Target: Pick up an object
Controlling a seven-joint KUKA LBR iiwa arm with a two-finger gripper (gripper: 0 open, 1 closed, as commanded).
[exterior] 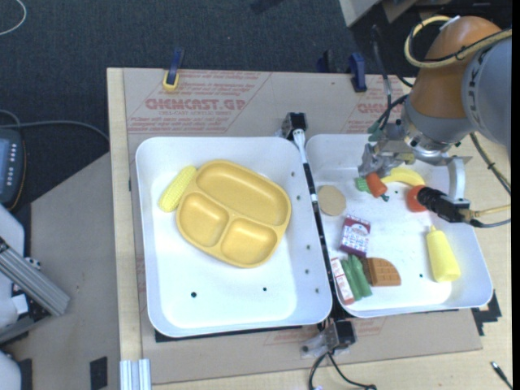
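One small orange-and-green toy carrot (374, 184) under the gripper (375, 167); finger state unreadable, so centre on it before closing.

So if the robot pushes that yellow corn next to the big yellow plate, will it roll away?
Probably a bit. The corn looks rounded and long, so a sideways push could roll it. It lies against the divided plate, which would likely stop it that way. It looks like a plastic toy, so probably light and stiff.

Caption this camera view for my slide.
Grey arm's gripper over the right white bin; yellow divided plate in the left.
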